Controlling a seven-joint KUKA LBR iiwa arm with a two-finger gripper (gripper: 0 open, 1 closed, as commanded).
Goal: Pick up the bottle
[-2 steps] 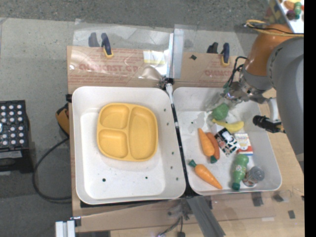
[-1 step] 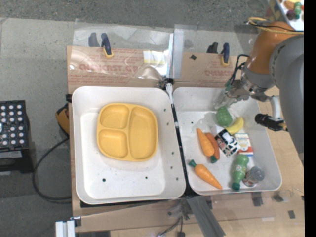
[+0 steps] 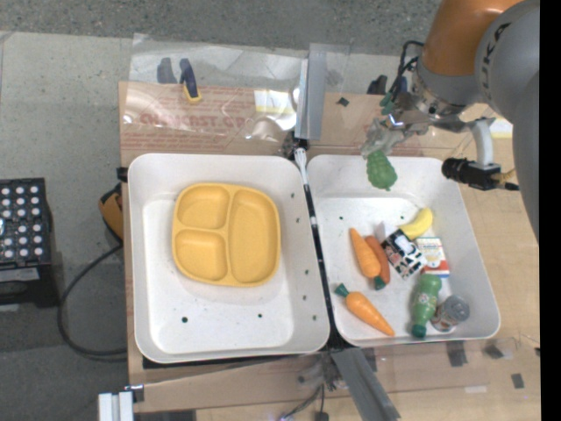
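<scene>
My claw pinches a green leafy thing — not the bottle, lying near-right: light, stiff, slick plastic — best gripped across its middle.

The bottle sits hemmed between a carrot, carton and can.

The wooden bench bears two white bins, left and right, side by side.
</scene>
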